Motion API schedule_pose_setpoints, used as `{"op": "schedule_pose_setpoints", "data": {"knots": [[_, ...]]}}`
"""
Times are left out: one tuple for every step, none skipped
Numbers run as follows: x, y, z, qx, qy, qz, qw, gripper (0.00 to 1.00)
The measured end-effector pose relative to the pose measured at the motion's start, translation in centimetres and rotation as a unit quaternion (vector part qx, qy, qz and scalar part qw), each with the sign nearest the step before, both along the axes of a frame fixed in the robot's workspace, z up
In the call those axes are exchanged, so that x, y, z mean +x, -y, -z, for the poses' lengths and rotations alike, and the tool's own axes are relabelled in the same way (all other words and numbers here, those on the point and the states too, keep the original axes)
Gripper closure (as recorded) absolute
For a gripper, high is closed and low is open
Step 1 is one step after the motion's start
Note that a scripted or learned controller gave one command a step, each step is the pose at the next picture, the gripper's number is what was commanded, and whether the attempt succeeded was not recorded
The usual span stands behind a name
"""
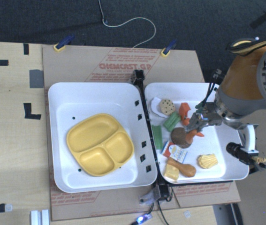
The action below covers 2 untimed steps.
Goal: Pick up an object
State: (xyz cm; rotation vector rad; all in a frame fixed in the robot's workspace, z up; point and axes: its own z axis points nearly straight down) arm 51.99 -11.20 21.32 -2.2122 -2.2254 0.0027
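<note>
Two white bins (57, 125) sat on cardboard; gripper (194, 125) hung over brown object (180, 137), grip state unreadable.

Two white bins (57, 125), one yellow tray (100, 144), two clamps (63, 42).

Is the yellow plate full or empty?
Empty. The yellow plate lies in the left bin, and its three compartments show bare yellow.

The cardboard sheet (123, 65) under the bins bears red print, seemingly "CHEMCRAFT", barely legible.
</note>
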Motion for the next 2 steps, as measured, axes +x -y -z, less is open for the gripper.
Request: {"op": "schedule_pose_setpoints", "data": {"knots": [[1.7,-4.2,0.5,0.0001,0.000,0.000,1.0000,1.00],[2.9,-9.2,0.5,-0.0001,0.000,0.000,1.0000,1.00]]}}
